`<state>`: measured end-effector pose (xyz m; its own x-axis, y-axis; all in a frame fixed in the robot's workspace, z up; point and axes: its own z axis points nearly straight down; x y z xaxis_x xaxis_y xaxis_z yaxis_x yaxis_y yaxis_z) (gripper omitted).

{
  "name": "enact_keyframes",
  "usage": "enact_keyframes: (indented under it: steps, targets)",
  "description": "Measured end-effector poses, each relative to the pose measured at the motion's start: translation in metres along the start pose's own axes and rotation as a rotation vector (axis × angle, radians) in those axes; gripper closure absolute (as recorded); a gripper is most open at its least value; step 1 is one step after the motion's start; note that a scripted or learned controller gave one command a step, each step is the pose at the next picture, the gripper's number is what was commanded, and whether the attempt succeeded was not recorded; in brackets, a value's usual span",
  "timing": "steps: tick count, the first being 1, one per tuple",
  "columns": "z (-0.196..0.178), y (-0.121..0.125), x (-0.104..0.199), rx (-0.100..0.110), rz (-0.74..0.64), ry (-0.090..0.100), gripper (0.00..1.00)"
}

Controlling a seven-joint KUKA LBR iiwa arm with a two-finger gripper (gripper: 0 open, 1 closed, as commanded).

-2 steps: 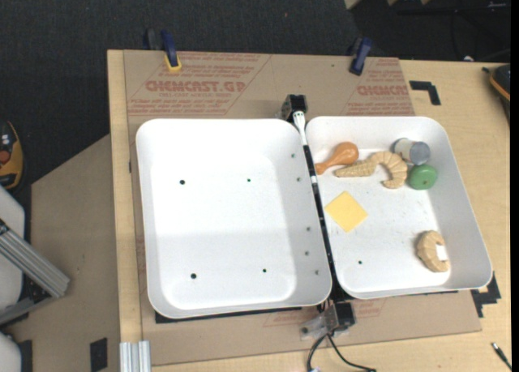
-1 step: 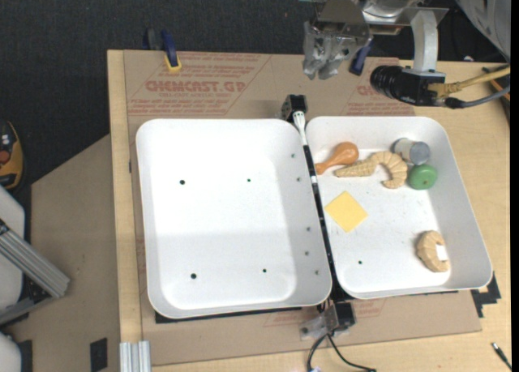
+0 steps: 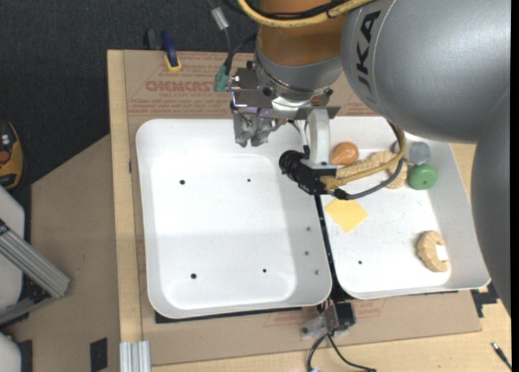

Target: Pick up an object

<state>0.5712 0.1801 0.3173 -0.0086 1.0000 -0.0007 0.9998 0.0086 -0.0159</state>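
My gripper [image 3: 255, 134] hangs over the far edge of the left bin [image 3: 162, 200], near the divide between the two bins. I see nothing hanging under it. The loose objects lie in the right bin [image 3: 389, 281]: an orange egg-shaped piece [image 3: 345, 152], a long tan stick [image 3: 366, 169], a green round piece [image 3: 422, 176], a grey round piece [image 3: 418, 152], a yellow flat square [image 3: 347, 215] and a tan bread-like lump [image 3: 432, 250]. The gripper stands to the left of all of them.
The big grey and orange arm [image 3: 389, 30] covers the upper right of the view and the right bin's far corner. A black cable loop [image 3: 298, 168] dangles over the divide. A blue and yellow clamp [image 3: 170, 50] sits on the cardboard [image 3: 122, 119] behind the left bin.
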Motion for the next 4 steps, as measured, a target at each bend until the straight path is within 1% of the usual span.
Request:
enact_keyframes:
  steps: [1, 2, 3, 4]
  targets:
    - [-0.199, 0.062, 0.046, -0.037, 0.003, 0.008, 1.0]
    - [-0.117, -0.056, 0.036, -0.004, 0.005, -0.001, 1.0]
    - [-0.026, -0.095, 0.046, -0.003, 0.006, -0.004, 1.0]
    - [-0.159, -0.09, 0.045, -0.031, 0.007, 0.008, 1.0]
